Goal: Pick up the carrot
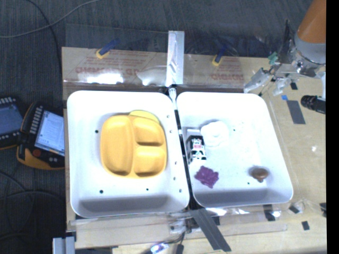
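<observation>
Hanging over the worktop's [307, 157] far right corner, outside both bins, the claw [258, 83] sits below the arm's orange band [313, 20], which the picture's edge cuts off; whether it is released or clenched I cannot tell. The right bin [275, 142] holds four small things: one white lump [214, 132], one black-and-white figure [197, 148], one purple cluster [206, 176], and one brownish lump near the front right, seemingly the carrot [259, 173], too small to be sure. The left bin [79, 142] holds one yellow divided tray [132, 144].
</observation>
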You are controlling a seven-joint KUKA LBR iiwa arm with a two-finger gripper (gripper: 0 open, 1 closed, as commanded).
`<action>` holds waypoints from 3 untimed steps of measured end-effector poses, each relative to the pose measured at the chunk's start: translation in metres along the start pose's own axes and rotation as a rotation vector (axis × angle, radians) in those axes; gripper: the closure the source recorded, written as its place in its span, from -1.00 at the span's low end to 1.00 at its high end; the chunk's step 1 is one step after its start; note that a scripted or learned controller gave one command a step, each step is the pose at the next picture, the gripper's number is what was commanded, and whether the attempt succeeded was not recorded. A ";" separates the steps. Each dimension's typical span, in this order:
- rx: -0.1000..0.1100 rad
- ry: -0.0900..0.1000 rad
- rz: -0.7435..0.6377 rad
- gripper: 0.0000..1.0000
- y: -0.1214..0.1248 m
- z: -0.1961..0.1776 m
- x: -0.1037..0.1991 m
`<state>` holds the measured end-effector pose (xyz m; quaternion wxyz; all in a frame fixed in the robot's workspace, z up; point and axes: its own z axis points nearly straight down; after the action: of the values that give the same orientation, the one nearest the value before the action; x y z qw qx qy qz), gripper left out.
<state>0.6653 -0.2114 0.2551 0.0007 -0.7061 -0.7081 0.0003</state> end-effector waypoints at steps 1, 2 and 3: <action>0.000 -0.003 0.229 -1.00 0.003 -0.011 0.022; 0.001 -0.003 0.003 -1.00 -0.032 0.078 0.002; -0.005 -0.001 -0.121 -1.00 -0.125 0.163 0.009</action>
<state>0.5396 -0.2026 0.0922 -0.0014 -0.6621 -0.7494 -0.0014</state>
